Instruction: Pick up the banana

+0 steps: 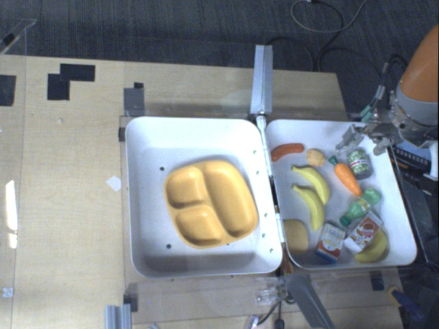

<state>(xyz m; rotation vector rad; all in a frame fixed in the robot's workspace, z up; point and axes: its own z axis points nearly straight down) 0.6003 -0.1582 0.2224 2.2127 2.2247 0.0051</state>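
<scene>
Dark carpet runs along the top of the frame above a pale wooden table (62,184). Left of centre, a white bin (147,204) holds a yellow divided tray (209,201). In the right bin (405,249) lie a sausage (287,151), two bananas (312,194) side by side in the middle, a carrot (347,178), cartons and a third banana (374,249) at the lower right. At the upper right the hand (361,137) hovers over the bin's corner, fingers spread, grasping nothing.

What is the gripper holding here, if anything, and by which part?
Nothing: the gripper hovers above the right bin's far edge, fingers spread with nothing between them; the bananas lie untouched.
</scene>
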